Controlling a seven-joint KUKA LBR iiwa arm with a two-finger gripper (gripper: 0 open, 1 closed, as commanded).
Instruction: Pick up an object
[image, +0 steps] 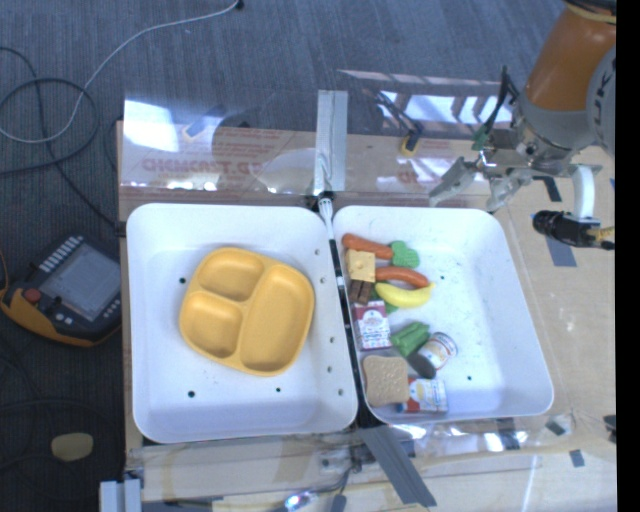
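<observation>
Dark grey carpet with loose cables is seen around the tabletop (585, 330), on which two white bins are placed side by side. In the right bin (500, 320), along its left wall, small toy foods are gathered: nearest a brown cracker (385, 377), then a small can (436, 350), a red carton (371, 324), a yellow banana (404, 294) and an orange carrot (366, 244). In the left bin (160, 250) a yellow divided plate (247, 309) is lying. Farthest, beyond the right bin's back rim, the jaws (482, 187) are seen spread wide, and nothing is held between them.
</observation>
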